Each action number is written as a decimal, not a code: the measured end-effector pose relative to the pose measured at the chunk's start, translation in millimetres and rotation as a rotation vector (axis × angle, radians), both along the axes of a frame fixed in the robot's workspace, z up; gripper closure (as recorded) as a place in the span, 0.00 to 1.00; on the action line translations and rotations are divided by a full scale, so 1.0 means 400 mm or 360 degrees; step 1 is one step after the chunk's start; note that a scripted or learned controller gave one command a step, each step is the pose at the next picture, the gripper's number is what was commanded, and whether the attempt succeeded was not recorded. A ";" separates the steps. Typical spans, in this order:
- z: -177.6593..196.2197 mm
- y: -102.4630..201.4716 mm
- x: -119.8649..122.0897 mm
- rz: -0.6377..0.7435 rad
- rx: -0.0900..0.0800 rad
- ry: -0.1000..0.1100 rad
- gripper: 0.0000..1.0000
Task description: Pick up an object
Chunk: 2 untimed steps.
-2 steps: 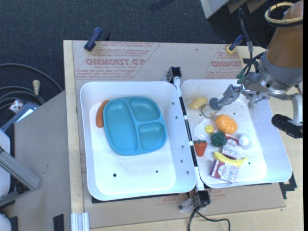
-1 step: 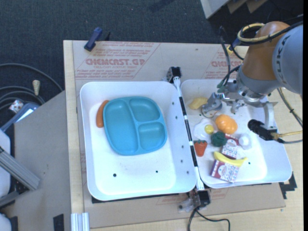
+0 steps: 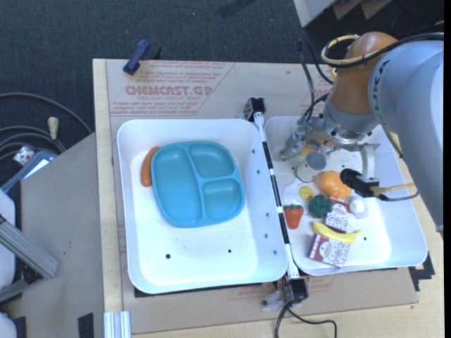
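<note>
Two white bins side by side on a table (image 3: pixel 176 90) covered with printed cardboard. Left bin (image 3: pixel 141 259): a blue divided plate (image 3: pixel 197 183), with an orange carrot-like piece (image 3: pixel 146 167) tucked against its left edge. Right bin (image 3: pixel 402 248): a cluster of small toy foods. From the top down: a grey round piece (image 3: pixel 315 161), an orange fruit (image 3: pixel 332 183), a small yellow piece (image 3: pixel 305 192), a green broccoli-like piece (image 3: pixel 320 205), a red strawberry (image 3: pixel 293 215) near the divider, a white labelled packet (image 3: pixel 341 220), a banana (image 3: pixel 336 233) and a red-and-white carton (image 3: pixel 328 250) touching the banana's underside.

Grey arm (image 3: pixel 412 83) in from the right, orange band above the wrist, bent down over the far end of the right bin. Jaws (image 3: pixel 310 146) low at the bin's upper left, just above the grey piece and up-left of the orange fruit; open or closed: cannot tell, with the wrist hiding them. Nothing visibly held. A black part (image 3: pixel 359 184) of the tool beside the orange fruit's right side.
</note>
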<state>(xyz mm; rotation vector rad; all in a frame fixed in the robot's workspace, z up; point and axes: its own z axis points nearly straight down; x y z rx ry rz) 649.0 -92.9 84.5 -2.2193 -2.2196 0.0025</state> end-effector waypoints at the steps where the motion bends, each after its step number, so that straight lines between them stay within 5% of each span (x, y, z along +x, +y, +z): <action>1: 0.001 0.002 0.044 0.0001 -0.0002 -0.0008 0.00; 2: 0.027 0.003 0.046 0.0001 -0.0002 -0.0010 1.00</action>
